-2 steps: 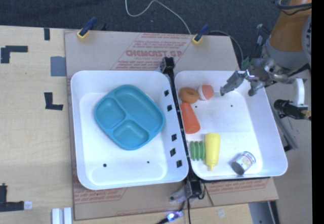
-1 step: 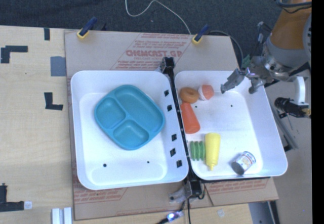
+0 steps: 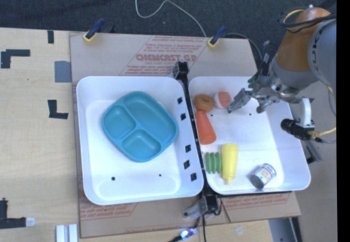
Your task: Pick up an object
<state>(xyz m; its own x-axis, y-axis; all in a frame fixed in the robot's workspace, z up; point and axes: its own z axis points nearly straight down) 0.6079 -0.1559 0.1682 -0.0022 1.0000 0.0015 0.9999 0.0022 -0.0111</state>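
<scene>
Arm: grey with an orange band, at the right of the frame, reaching over the upper part of the right bin (image 3: 273,142)
Tool (image 3: 250,103): two dark fingers spread apart with nothing between them, above the bin floor just right of the pink-and-white piece
Pink-and-white piece (image 3: 222,99): upper left of the right bin, beside the brown doughnut-like item (image 3: 204,102)
Orange carrot-like item (image 3: 205,127): just below the doughnut, along the bin's left wall
Green ridged item (image 3: 212,162): lower left of the right bin, touching the yellow bottle-shaped item (image 3: 229,161)
Small metal can (image 3: 263,175): lying on its side in the lower right corner of the right bin
Left bin (image 3: 95,181): holds a blue divided plate (image 3: 139,125) with three compartments, set at a tilt
Surface (image 3: 33,142): pale wood, with a cardboard sheet (image 3: 158,58) under both bins, clamped at the top edge by two blue-and-yellow clips
</scene>
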